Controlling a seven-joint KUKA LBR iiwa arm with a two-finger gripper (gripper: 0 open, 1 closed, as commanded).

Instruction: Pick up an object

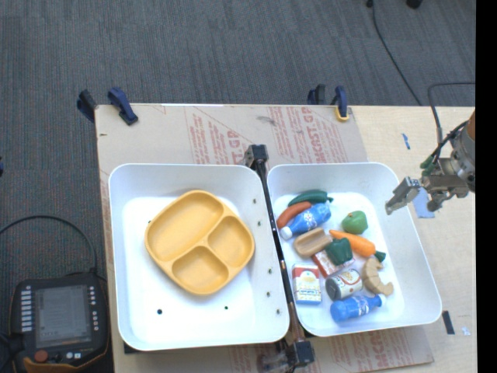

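A yellow tray [199, 242] is sitting in a white bin [124, 208]; blue bottles [306, 220], an orange carrot [356, 242] are showing.

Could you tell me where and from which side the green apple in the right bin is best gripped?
Probably from straight above, across the green apple at its widest. It is round, and bare bin floor lies behind and to its right, leaving the end effector room.

Red printed lettering is showing on the brown board [233, 134] under the two bins, well to the left of the gripper [423, 193]; it is lying upside down and mirrored, and only fragments resembling "3DD" and "CLOTTED" are coming through. Labels on the small cartons and cans are staying too small to read.
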